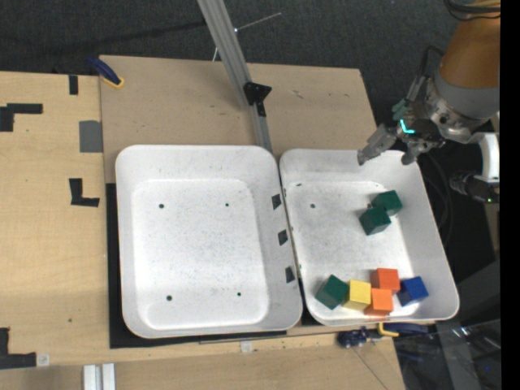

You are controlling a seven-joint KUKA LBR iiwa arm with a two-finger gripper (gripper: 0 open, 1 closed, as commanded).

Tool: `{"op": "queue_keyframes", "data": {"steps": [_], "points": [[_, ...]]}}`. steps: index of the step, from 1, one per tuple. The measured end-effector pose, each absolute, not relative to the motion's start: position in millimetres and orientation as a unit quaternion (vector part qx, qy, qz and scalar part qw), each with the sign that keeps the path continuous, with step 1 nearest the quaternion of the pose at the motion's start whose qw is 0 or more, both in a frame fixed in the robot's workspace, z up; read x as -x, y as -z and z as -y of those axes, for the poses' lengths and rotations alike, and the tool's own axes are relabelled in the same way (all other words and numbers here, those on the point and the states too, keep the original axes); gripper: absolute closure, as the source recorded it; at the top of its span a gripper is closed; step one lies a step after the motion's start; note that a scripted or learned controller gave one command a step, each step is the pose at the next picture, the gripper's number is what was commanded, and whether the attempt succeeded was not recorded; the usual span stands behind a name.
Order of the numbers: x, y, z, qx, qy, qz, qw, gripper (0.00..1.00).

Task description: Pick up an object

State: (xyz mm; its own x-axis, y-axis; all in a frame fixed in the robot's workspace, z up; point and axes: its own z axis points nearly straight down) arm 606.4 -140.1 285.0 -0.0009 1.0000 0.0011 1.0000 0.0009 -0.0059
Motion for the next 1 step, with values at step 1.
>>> {"op": "queue_keyframes", "data": {"steps": [1], "points": [[-607.1,-287.9,140.0,0.706,-0.0003,0.708,0.0,0.0]]}}
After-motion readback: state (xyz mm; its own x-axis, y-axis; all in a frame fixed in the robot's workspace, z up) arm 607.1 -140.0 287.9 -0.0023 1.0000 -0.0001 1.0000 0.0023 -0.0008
